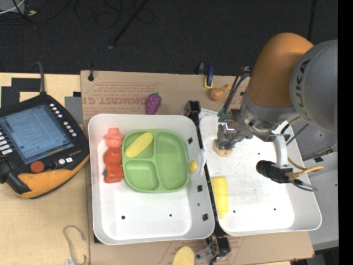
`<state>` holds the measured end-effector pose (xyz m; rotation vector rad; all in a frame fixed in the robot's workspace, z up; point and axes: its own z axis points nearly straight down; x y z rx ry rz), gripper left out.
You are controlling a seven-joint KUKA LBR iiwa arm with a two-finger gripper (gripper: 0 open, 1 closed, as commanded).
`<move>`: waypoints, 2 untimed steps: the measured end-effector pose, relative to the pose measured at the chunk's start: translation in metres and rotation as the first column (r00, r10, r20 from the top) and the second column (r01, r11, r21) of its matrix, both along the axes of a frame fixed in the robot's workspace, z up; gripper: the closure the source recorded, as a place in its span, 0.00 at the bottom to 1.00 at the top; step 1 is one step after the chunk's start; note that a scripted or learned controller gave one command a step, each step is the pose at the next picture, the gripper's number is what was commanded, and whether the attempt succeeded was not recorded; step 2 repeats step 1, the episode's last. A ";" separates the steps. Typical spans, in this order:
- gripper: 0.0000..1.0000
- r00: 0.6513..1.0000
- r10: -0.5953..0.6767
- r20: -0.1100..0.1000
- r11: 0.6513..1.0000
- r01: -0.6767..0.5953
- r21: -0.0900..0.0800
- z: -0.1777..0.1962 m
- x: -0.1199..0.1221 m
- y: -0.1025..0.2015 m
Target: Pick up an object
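My gripper (225, 141) is down at the far left corner of the right bin (287, 214), right over a small tan round object (223, 150) that lies on the bin floor. The gripper hides the top of this object. A yellow oblong piece (220, 195) lies near the right bin's left wall. In the left bin (143, 220) a green divided plate (165, 173) carries a yellow corn cob (138, 143). A red and pink toy (113, 156) lies to the plate's left, and a small yellow piece (193, 167) rests at its right rim.
A purple grape bunch (153, 102) and an orange object (219, 93) sit on the cardboard behind the bins. A yellow object (183, 255) lies in front of them. A teach pendant (38, 142) rests on the bench at left.
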<state>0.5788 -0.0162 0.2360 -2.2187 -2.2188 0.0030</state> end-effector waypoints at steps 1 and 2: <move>1.00 1.000 0.000 0.002 1.000 0.000 -0.001 -0.001 0.003 -0.008; 1.00 1.000 0.000 0.002 1.000 0.000 -0.001 -0.001 0.003 -0.008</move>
